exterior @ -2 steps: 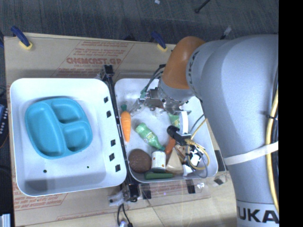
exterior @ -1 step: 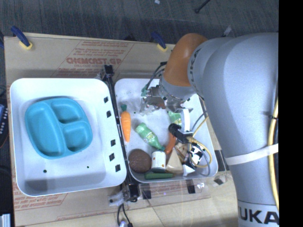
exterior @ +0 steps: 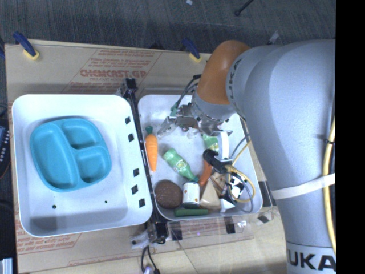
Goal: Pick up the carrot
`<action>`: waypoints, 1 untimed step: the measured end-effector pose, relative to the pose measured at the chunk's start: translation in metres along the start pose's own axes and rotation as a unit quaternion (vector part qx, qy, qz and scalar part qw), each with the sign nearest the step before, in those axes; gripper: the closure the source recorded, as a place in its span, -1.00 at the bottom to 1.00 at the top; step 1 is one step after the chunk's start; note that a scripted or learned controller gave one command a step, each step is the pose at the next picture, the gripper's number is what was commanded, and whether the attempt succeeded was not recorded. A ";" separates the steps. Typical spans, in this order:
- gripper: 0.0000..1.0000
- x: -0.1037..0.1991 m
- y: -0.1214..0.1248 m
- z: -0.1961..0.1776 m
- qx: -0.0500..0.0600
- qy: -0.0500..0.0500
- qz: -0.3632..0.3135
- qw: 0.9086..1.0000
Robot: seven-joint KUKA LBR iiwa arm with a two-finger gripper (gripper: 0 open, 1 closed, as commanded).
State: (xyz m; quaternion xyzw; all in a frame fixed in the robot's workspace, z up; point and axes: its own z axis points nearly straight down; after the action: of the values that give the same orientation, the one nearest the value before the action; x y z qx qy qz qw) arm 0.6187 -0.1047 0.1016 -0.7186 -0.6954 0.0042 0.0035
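Bench, two bins, carrot not yet taken.

Left bin (exterior: 23,153): blue tray (exterior: 69,153). Right bin (exterior: 149,104): carrot (exterior: 151,152) lying lengthwise against its left wall, green end up; bottle (exterior: 177,162) just right of it; brown ball (exterior: 168,193) below; further clutter lower right. Gripper (exterior: 185,121) low over the bin's upper part, up and right of the carrot, nothing seen between its fingers; apart or together cannot be told. Advice: shift left, descend over the carrot's middle, span its narrow width, keeping off the wall and bottle.
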 end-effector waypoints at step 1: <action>-1.00 0.010 -0.002 0.009 -0.002 -0.001 0.094 0.996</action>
State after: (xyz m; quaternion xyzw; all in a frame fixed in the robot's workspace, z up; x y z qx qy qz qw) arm 0.6165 -0.0942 0.0928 -0.7806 -0.6251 0.0035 0.0011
